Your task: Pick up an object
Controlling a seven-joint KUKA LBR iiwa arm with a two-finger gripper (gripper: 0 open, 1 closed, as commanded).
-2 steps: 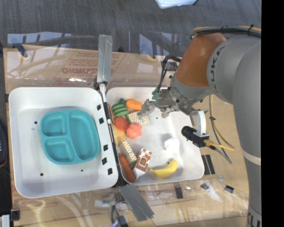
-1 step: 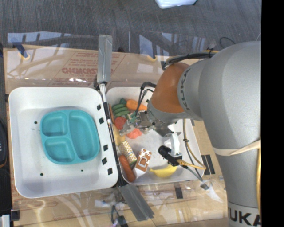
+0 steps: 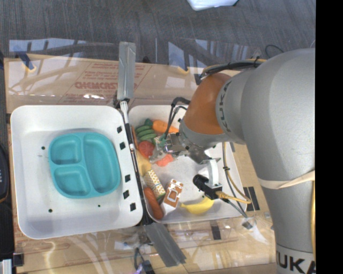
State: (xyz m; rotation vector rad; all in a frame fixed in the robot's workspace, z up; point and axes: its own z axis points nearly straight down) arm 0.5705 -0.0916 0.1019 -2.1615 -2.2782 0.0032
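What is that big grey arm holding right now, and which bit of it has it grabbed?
It cannot be told. The end effector is down among the toy food in the right bin, near the carrot, but the arm's own wrist hides whatever may be gripped.

A dark grey ribbed carpet (image 3: 107,18) runs along the far side, with something pale and white (image 3: 213,4) lying on it at the far right edge. The bench top (image 3: 80,75) is brown cardboard under a clear, shiny sheet that catches streaks of light, held down with strips of grey tape (image 3: 126,69).
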